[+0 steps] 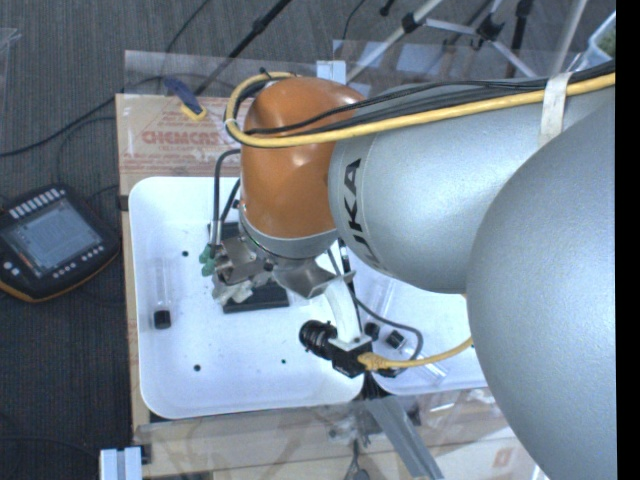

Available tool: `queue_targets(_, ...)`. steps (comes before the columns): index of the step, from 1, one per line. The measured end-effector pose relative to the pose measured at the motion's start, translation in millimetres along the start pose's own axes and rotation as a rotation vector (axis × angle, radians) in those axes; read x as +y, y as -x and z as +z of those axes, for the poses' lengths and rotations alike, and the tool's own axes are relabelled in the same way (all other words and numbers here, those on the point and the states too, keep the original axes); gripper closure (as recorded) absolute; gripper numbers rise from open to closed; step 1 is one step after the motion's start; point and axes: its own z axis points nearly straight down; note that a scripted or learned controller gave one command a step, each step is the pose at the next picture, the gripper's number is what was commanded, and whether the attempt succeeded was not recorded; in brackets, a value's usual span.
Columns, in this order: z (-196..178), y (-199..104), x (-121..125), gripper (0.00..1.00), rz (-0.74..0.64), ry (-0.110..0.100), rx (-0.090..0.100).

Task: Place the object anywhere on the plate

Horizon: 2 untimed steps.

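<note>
My gripper (232, 286) hangs low over the middle of the left white bin (230, 368), below the orange wrist band (285, 168). The wrist hides most of it, and a green part (207, 258) shows on its left side. A small black block (161, 318) lies on the bin floor to the gripper's left, apart from it. Just above the block lies a clear, slim tube-like piece (163, 280). The big grey arm covers the right side of the scene, and I cannot make out a plate.
The right bin (440, 373) peeks out under the arm, with cables and a black connector (330, 346) hanging over the seam between the bins. A cardboard sheet (170, 138) lies behind the left bin. A teach pendant (50, 243) rests on the floor at left.
</note>
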Motion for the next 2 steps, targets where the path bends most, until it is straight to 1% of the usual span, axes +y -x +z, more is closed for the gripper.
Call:
queue_targets(1, 0.1, 0.0, 0.0, 0.0, 0.0, 0.0, 0.0)
queue_targets(2, -8.1, 1.6, 0.2, 1.0, 0.003, -0.003, -0.001)
